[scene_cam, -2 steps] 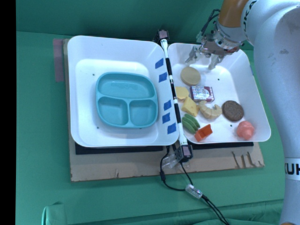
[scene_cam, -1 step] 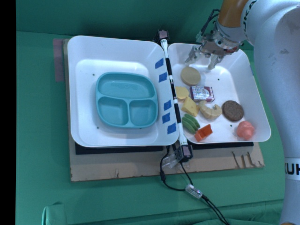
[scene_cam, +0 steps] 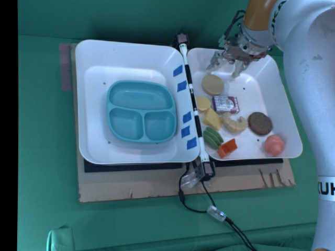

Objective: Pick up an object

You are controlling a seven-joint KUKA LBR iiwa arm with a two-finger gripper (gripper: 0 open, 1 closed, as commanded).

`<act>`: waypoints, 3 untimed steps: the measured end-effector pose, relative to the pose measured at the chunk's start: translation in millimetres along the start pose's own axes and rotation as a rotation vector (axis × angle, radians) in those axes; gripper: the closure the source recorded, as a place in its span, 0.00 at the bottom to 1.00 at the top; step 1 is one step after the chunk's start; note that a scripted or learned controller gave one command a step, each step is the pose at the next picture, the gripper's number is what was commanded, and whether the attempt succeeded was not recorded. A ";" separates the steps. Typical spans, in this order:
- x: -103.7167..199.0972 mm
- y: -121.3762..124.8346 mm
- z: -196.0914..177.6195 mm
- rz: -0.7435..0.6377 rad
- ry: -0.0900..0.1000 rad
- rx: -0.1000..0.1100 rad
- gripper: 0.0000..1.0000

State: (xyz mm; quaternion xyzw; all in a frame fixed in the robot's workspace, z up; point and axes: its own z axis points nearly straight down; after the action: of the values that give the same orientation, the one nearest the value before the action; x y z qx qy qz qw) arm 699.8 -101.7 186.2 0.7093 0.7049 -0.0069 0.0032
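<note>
Green cloth covers the table. Nearest the claw (scene_cam: 226, 65), a tan disc (scene_cam: 213, 84) is seen in the right bin (scene_cam: 275, 93); the claw hangs just above, spread apart, nothing held. Crowded toy food nearby could be nudged. A teal tray (scene_cam: 141, 111) sits in the left bin (scene_cam: 94, 61).

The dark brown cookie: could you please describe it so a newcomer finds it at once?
Look in the right bin, along its right side. The cookie lies flat just above the pink ball. It is the only dark brown round disc; the other disc is pale tan.
</note>
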 end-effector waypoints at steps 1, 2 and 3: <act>2.6 3.0 -19.1 0.003 0.008 -0.010 1.00; 0.4 2.8 -19.2 0.003 0.003 -0.009 0.00; 2.4 1.8 -6.6 -0.002 0.005 -0.005 0.00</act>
State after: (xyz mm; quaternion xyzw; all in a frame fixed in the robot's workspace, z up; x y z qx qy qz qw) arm 701.7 -99.2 192.8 0.7087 0.7055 -0.0035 0.0032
